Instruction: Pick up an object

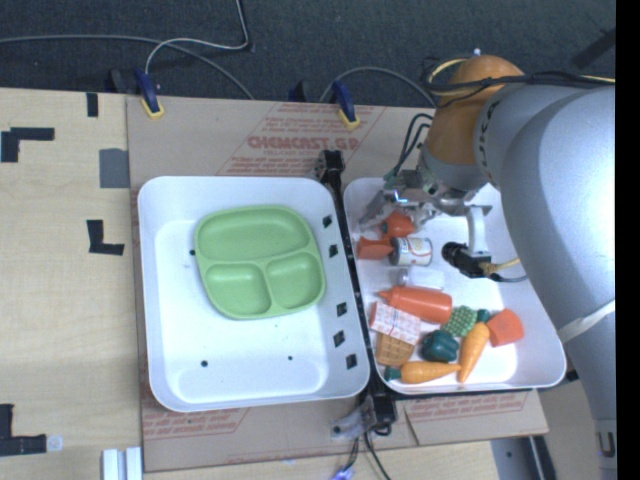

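Note:
My gripper (398, 206) hangs low over the far left part of the right bin (540, 353), under the orange wrist band. Just below it lie a small orange piece (401, 225), a red-orange piece (374, 250) and a small white can (416, 252). The orange piece sits right at the gripper's tip; whether it is touched I cannot tell. Nearer the front lie a red bottle (416, 301), a pink and white box (396, 321), a green toy (460, 320), a dark teal toy (438, 346), two carrots (473, 352) (428, 372) and a red-orange block (506, 326).
The left bin (170, 348) holds a green divided plate (260, 260). A black divider rail (345, 268) runs between the bins. The grey arm (560, 188) covers the right bin's far right side. Cables and two clamps (150, 96) lie behind the bins.

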Available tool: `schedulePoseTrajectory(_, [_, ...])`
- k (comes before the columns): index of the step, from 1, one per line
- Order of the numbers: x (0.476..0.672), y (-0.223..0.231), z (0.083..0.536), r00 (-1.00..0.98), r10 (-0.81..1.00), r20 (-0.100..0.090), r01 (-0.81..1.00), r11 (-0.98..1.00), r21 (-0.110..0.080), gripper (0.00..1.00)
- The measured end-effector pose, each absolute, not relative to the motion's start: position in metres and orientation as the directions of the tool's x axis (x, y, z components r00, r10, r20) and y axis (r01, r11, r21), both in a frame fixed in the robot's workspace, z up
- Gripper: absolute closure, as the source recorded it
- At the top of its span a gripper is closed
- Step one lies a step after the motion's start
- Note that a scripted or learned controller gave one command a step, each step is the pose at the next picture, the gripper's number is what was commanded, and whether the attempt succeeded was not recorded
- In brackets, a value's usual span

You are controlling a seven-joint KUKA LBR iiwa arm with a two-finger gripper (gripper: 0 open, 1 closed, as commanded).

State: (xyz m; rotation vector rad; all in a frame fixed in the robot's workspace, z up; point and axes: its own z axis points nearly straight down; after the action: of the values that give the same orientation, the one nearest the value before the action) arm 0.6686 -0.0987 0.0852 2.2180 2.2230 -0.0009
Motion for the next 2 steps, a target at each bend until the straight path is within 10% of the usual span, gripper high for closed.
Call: schedulePoseTrajectory(2, [0.6685, -0.0975, 0.0852, -0.001, 1.0, -0.002, 1.0, 0.001, 0.0, 0.0])
